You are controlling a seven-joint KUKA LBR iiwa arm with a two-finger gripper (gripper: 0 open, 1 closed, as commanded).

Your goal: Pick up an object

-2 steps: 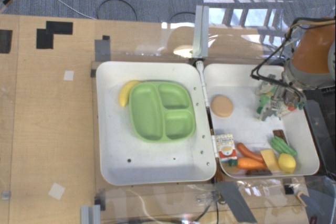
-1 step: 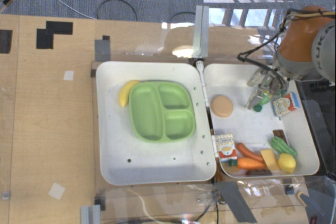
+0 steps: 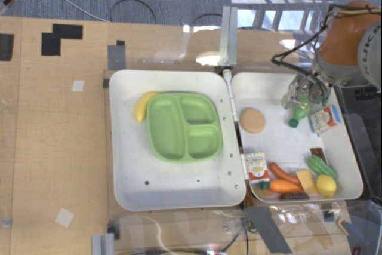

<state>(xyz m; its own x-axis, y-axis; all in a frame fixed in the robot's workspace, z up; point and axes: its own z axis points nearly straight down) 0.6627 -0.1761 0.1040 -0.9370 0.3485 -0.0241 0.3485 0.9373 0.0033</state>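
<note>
A grey KUKA arm with an orange band is reaching in from the right over the right-hand bin [image 3: 352, 146], its gripper [image 3: 305, 97] hanging low over the bin's far right part, directly above a small green bottle [image 3: 298, 114] that is lying tilted on the white floor. How far the jaws are standing apart cannot be told from this angle, and nothing can be seen clamped between them; the bottle's upper end is sitting right at the fingertips, though contact is unclear. Just to the right of the jaws, a small carton [image 3: 324, 119] printed in red, white and blue is lying flat, its lettering too small to read. To the left of the jaws, well apart, a round tan bun [image 3: 253, 120] is resting near the bin's left wall. Nearer the camera than the jaws, along the front edge, a red-and-white packet [image 3: 256, 166] with unreadable print is lying beside an orange carrot [image 3: 285, 186] and a red sausage [image 3: 282, 172], with a yellow cheese wedge [image 3: 307, 181], a lemon [image 3: 326, 185] and a green pepper-like piece [image 3: 323, 166] crowding the front right corner. Far to the left of the jaws, in the left-hand bin [image 3: 137, 188], a green divided plate [image 3: 184, 126] is sitting with a banana [image 3: 142, 105] touching its far left rim.
</note>
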